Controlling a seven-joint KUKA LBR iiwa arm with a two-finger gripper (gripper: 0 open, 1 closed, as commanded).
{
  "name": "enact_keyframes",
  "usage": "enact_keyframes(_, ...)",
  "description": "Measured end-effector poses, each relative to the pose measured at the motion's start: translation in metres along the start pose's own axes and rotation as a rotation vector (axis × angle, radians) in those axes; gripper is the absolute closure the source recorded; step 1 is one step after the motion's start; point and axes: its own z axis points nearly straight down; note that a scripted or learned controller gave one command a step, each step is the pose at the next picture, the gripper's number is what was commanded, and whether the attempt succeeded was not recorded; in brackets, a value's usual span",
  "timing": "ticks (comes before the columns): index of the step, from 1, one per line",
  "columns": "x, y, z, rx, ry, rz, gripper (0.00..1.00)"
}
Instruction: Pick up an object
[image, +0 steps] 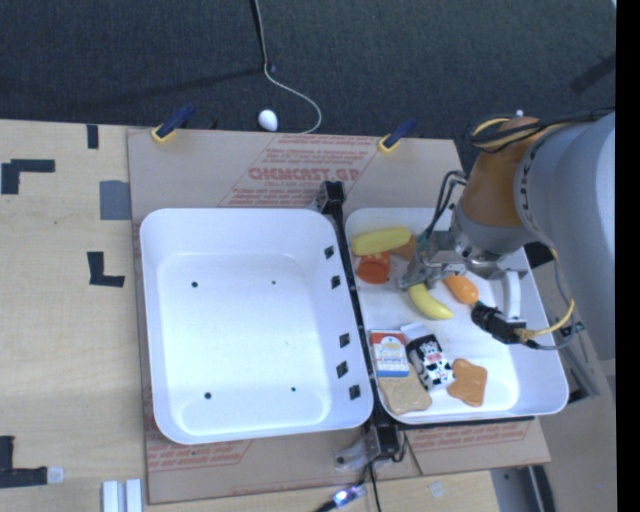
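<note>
Camera view: reaching in from the right, gripper (418, 268) hanging low over the right bin (540, 385), just above the yellow banana (428, 301) and beside the red-orange piece (373, 268). Fingers too blurred against the clutter: cannot tell whether parted or closed. Lying around it in the same bin: yellow oblong (380, 240), orange carrot (461, 289), small carton (390, 355), cow-patterned toy (432, 364), tan bread slice (405, 397), orange-brown chunk (468, 382). Sitting alongside, the left bin (160, 240).

Bulky grey arm (580, 200) with orange band (495, 185), yellow and black cables (520, 330), dark metal wrist.
</note>
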Motion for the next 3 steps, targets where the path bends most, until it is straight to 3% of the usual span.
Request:
enact_keyframes(1, 0.044, -0.055, -0.094, 0.000, 0.004, -0.003, 1.00)
enact_keyframes(2, 0.117, -0.012, -0.156, -0.008, 0.003, -0.010, 1.00)
enact_keyframes(3, 0.175, -0.011, -0.160, 0.000, 0.003, -0.007, 1.00)
